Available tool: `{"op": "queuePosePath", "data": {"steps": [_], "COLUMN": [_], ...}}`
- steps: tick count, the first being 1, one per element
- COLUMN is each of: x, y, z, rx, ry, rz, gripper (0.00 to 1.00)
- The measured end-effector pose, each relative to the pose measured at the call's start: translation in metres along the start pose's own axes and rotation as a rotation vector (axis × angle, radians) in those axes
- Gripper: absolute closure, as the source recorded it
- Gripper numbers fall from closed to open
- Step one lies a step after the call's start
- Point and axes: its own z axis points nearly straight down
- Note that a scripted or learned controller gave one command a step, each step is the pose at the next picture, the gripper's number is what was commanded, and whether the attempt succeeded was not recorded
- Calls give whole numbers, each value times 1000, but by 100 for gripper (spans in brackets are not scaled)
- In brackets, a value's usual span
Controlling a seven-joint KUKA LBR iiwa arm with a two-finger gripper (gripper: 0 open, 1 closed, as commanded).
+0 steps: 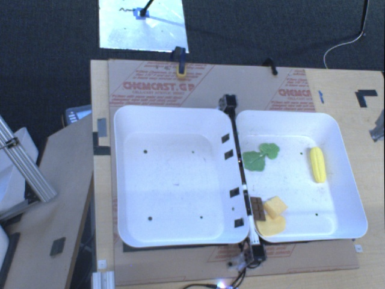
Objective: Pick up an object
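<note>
Plywood bench [150,80], two white bins side by side. I see yellow corn cob [317,164] in right bin [346,155], long axis running near-to-far. Gripper [378,127] barely at right edge, corn lies left of it; jaw state: cannot tell.

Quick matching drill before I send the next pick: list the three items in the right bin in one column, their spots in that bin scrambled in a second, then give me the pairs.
Items:
1. green leaf
2. yellow corn cob
3. yellow cheese pieces

Spots in the right bin:
A. near corner beside the divider
B. towards the right wall
C. left of centre, close to the divider

Pairs: 1-C, 2-B, 3-A
</note>
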Motion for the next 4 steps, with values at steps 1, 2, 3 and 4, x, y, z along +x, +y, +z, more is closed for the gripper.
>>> {"op": "queuePosePath", "data": {"steps": [1,2,3,4], "x": [7,16,25,53], "y": [1,1,31,45], "z": [-8,-14,-105,20], "rx": [-9,-10,-18,4], "ry": [-4,-4,-6,0], "rz": [1,2,0,-1], "gripper": [100,100,100,100]}}
